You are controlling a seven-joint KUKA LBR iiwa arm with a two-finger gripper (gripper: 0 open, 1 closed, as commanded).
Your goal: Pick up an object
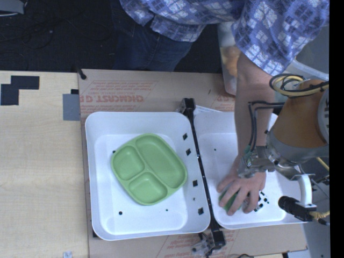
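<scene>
The green plate [149, 169] lies flat in the left bin [102, 144]. In the right bin [220, 138], a person's hand [243, 190] covers most of a small green object [230, 202]. The gripper [257, 163] sits above that wrist, its fingers hidden; whether they are parted cannot be told.

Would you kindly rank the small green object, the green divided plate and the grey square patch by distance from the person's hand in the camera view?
1. Small green object: under the person's hand, right bin.
2. Green divided plate: left bin.
3. Grey square patch: on the bench, far upper left.
</scene>
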